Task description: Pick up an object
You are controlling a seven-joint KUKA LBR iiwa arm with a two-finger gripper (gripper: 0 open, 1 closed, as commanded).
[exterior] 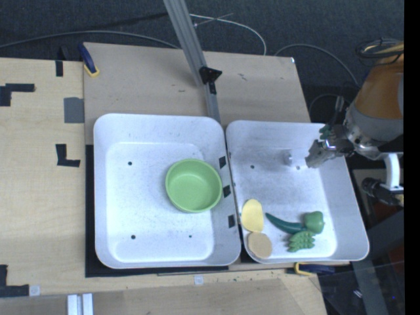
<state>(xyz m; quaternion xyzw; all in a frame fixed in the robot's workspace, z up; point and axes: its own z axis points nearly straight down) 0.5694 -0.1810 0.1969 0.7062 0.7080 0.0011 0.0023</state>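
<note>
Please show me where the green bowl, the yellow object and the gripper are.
green bowl point(193, 186): camera view, inside of the bowl.
yellow object point(252, 215): camera view, its middle.
gripper point(314, 160): camera view, its tip.

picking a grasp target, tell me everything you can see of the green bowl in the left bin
The green bowl is a round, light green dish with a smooth matte look, likely plastic. It stands upright with its opening up, and nothing shows inside it. It sits on the floor of the left bin, right of centre and close to the wall shared with the right bin. Nothing else touches it. The gripper is over the far right of the other bin, well away from it.
</note>
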